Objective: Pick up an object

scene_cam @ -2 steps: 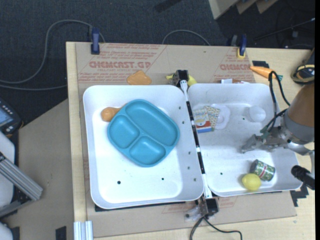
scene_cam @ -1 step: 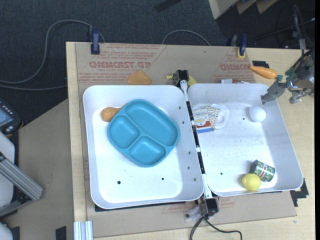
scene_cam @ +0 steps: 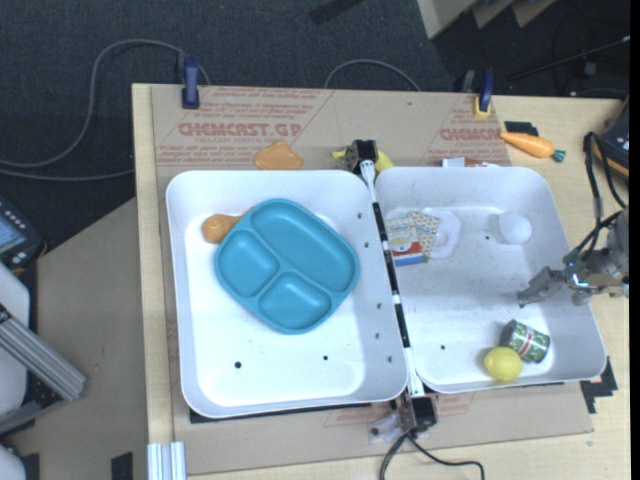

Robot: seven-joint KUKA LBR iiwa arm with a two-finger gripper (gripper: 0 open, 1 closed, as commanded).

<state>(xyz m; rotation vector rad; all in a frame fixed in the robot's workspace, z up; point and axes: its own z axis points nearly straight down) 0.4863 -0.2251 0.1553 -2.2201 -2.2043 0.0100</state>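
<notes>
The gripper [scene_cam: 548, 286] hangs low at the right bin's [scene_cam: 470, 183] right wall, and its dark jaws look spread apart with nothing between them. Just below them, toward the bin's near right corner, lies a small green can [scene_cam: 526, 341] on its side, its long axis slanting, touching a yellow lemon [scene_cam: 503, 364]. That can is probably the nearest target; the jaws would need a short shift toward the near edge. A blue divided plate [scene_cam: 287, 265] sits in the left bin [scene_cam: 200, 368] on the table [scene_cam: 160, 268].

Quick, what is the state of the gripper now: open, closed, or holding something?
Gripper: over the right bin, near its right wall, above the can and lemon; open or closed cannot be told.
</notes>
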